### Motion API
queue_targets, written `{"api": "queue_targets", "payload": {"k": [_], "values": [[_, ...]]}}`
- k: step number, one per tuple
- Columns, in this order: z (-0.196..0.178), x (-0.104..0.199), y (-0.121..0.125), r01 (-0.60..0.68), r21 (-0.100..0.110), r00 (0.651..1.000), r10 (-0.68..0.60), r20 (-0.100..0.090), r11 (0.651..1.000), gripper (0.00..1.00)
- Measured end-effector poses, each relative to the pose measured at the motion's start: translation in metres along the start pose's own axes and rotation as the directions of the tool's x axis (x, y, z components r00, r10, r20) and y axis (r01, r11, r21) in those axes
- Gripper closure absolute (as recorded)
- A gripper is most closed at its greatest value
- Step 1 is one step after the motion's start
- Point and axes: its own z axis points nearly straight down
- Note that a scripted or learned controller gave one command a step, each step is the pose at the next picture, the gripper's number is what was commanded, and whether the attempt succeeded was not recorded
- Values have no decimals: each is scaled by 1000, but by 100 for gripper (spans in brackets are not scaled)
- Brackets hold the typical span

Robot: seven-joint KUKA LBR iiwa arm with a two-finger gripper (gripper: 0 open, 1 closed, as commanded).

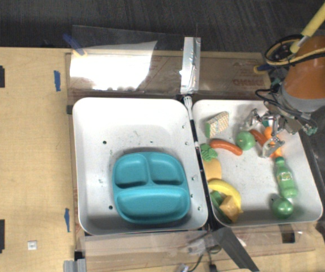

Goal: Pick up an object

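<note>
In the right bin (pixel 312 205), nearest the camera, lie a banana (pixel 226 190) and a green ball (pixel 282 207), with a green bottle (pixel 285 175) just beyond. The left bin (pixel 88 152) holds a teal divided tray (pixel 150 187). Farther back sit a red sausage (pixel 226 147), a green round toy (pixel 244 139) and a pale wafer (pixel 217 121). The pincer (pixel 270 130) hangs low over an orange piece (pixel 268 136) at the bin's far right; whether it is clenched, I cannot tell.
</note>
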Motion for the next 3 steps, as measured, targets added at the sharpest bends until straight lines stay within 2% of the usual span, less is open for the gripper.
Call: {"api": "queue_targets", "payload": {"k": [1, 2, 3], "values": [[-1, 37, 11, -42, -3, 999, 42, 0, 999, 0], [-16, 32, 9, -42, 5, 999, 42, 11, 999, 100], [-102, -17, 18, -226, 0, 974, 226, 5, 974, 100]]}}
